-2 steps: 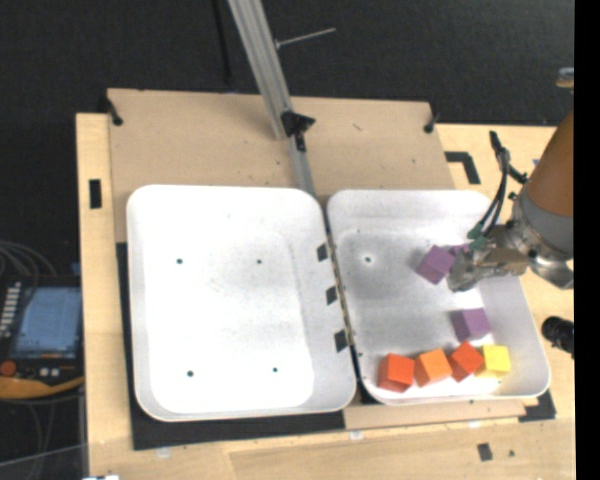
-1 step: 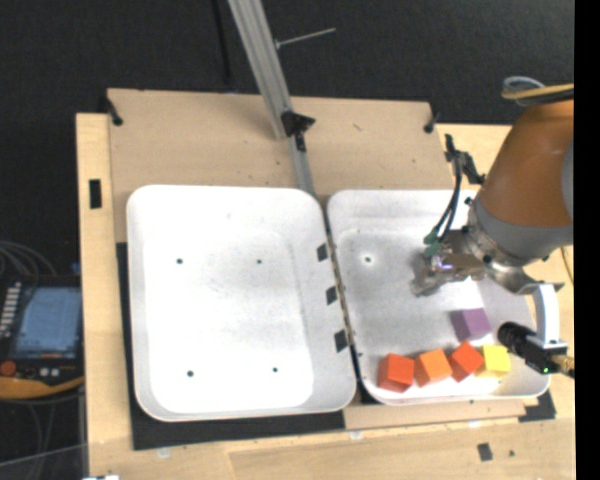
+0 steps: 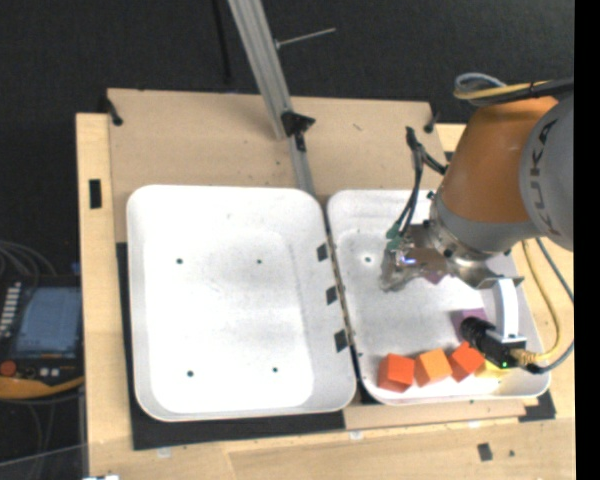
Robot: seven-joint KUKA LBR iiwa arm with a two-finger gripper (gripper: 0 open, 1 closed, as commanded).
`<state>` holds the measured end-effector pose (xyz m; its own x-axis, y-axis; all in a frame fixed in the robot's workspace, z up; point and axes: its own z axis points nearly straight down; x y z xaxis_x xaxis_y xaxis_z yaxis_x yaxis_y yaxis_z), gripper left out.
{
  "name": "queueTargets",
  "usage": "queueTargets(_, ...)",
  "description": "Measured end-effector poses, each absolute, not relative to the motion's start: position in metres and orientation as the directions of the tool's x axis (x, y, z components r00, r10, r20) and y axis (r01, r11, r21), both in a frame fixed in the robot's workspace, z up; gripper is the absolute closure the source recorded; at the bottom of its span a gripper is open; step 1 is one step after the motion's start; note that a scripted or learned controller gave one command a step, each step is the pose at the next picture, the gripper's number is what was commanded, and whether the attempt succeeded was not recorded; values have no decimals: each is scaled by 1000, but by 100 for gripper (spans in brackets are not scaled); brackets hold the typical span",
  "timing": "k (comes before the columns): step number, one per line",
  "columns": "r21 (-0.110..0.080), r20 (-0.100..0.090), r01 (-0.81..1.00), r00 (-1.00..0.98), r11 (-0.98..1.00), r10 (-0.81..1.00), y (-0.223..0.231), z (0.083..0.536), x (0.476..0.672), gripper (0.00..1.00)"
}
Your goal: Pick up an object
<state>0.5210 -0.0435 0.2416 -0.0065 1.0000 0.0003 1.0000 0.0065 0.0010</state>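
My gripper [image 3: 396, 266] hangs over the upper middle of the right bin [image 3: 372, 218], pointing down at the bin floor. A small purple piece [image 3: 436, 274] shows just right of it, partly hidden by the wrist; I cannot tell whether it is held. Three orange blocks [image 3: 432, 366] lie in a row along the bin's front edge. A dark purple object [image 3: 473, 322] sits just behind them at the right, and a small green piece [image 3: 501, 365] lies at the front right corner.
The left bin [image 3: 225, 298] stands beside the right one, with black clips [image 3: 332, 294] along the shared rims. A slanted metal pole [image 3: 270, 68] rises behind the bins. Cables and a black part of the arm [image 3: 495, 346] hang over the right bin's front right.
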Motion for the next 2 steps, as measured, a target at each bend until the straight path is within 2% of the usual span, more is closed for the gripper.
queueTargets(2,-4,2,1000,-7,7,1000,65,226,516,100)
